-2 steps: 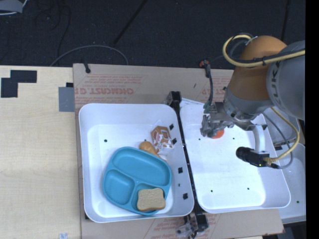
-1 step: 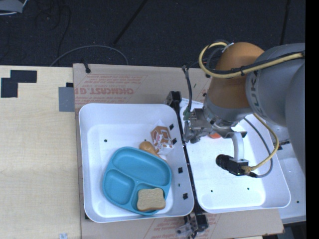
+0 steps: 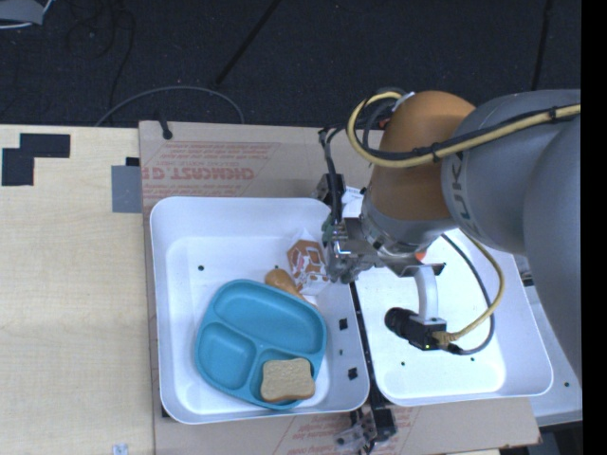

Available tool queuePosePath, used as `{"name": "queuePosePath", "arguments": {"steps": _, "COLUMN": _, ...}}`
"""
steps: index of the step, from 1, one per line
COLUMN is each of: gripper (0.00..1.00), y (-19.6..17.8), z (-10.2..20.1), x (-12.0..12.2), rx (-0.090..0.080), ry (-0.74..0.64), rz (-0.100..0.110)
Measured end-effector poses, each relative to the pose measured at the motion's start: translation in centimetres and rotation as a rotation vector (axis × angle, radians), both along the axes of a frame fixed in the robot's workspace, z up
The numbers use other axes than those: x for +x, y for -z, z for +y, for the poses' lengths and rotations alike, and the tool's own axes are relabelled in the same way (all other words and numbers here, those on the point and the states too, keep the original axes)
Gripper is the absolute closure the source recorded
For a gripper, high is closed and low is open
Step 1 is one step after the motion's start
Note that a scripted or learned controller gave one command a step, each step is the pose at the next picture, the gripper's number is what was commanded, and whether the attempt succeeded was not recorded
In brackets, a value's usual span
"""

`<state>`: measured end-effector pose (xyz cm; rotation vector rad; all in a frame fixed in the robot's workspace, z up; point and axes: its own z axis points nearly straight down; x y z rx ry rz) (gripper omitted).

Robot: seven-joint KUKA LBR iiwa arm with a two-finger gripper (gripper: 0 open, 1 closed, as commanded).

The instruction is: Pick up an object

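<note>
A blue divided plate (image 3: 248, 335) lies in the left bin (image 3: 175, 254), with a tan slice of bread (image 3: 287, 379) in its near right compartment. Behind the plate sit a small brown-and-white patterned object (image 3: 305, 260) and an orange-brown piece (image 3: 283, 281). My gripper (image 3: 334, 262) hangs over the left bin's right edge, right next to the patterned object; whether it touches that object is unclear.
The right bin (image 3: 474, 373) lies under the grey arm with its orange band (image 3: 417, 136). A black cable connector (image 3: 413, 327) and yellow hose hang over that bin. Cardboard (image 3: 218, 164) lies beneath both bins, on a wooden bench (image 3: 66, 282).
</note>
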<state>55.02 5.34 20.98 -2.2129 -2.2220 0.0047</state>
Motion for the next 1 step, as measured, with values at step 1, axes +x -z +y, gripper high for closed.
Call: {"name": "queuePosePath", "arguments": {"steps": 1, "gripper": 1.00, "y": -0.06, "z": 4.63, "x": -0.53, "rx": -0.001, "ry": 0.000, "rz": -0.002}}
